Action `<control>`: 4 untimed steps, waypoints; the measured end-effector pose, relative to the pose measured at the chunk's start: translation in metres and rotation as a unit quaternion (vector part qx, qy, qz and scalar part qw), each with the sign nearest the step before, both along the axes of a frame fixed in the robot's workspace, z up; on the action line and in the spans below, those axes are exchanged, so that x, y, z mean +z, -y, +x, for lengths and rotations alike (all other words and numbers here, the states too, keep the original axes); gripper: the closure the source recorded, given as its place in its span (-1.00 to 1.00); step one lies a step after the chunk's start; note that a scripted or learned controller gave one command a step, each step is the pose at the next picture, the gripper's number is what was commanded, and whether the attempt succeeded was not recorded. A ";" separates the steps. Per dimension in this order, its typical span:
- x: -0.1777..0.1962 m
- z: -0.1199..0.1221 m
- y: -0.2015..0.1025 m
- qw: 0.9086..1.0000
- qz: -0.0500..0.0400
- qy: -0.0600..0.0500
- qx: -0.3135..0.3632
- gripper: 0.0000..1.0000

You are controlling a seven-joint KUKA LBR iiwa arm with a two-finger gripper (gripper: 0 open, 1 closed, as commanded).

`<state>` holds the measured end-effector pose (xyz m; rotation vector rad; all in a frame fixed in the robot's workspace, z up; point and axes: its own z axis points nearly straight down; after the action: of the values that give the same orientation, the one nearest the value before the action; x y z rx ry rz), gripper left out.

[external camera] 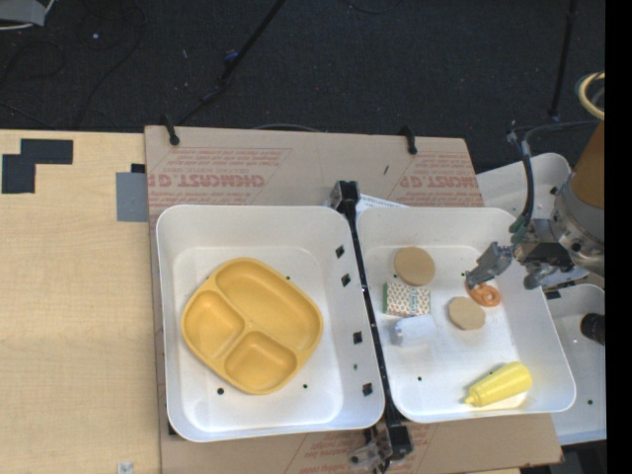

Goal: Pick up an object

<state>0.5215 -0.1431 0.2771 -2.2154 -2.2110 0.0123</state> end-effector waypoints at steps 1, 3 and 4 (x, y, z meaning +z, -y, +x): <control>0.005 0.002 0.000 1.000 -0.001 0.005 0.001 -1.00; -0.102 -0.007 -0.001 1.000 0.000 0.002 0.001 -1.00; -0.162 -0.005 -0.008 1.000 -0.001 0.006 0.000 -1.00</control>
<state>0.5162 -0.1350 0.1154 -2.2213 -2.2178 0.0006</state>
